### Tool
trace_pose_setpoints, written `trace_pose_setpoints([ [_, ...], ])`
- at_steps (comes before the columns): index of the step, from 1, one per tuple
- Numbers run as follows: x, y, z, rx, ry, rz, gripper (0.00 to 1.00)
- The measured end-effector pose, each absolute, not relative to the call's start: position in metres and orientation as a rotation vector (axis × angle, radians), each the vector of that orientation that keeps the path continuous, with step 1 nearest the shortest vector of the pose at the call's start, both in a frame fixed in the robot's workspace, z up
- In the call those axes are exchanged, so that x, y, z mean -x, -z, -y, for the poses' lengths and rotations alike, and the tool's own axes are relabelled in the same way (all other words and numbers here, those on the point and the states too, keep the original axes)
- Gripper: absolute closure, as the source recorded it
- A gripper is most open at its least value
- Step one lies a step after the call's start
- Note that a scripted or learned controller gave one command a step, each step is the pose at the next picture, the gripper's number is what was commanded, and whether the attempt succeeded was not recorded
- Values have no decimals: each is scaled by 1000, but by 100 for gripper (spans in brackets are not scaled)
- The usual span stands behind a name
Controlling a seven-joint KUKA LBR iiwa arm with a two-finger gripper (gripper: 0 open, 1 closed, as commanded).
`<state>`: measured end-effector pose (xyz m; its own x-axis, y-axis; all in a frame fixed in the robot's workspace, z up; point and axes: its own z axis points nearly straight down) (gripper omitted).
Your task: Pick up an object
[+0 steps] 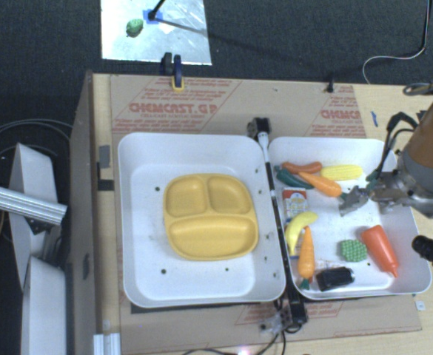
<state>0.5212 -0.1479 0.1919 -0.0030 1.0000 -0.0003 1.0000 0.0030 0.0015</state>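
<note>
Over the right bin (405,276), jaws (351,201) hovering near an orange carrot (322,185). Cannot tell how far apart. Left bin (138,272) holding a yellow tray (209,217).

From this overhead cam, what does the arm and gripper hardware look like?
Grey KUKA arm with a broad orange band above the wrist, entering from the view's right. A black cable loops along its side. The metal-grey two-finger gripper is angular and sits over the right white bin.

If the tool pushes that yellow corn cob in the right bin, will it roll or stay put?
The corn cob looks rounded and elongated, so it would probably roll sideways. It lies by the bin's far wall, which would likely stop it. It looks like toy food, so probably light.
</note>
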Motion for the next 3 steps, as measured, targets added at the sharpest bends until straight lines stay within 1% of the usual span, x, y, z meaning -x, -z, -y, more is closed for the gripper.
trace_pose_setpoints([
  [1,-500,-109,175,-2200,-16,-2210,0],
  [3,-499,-100,168,-2185,-24,-2186,0],
])
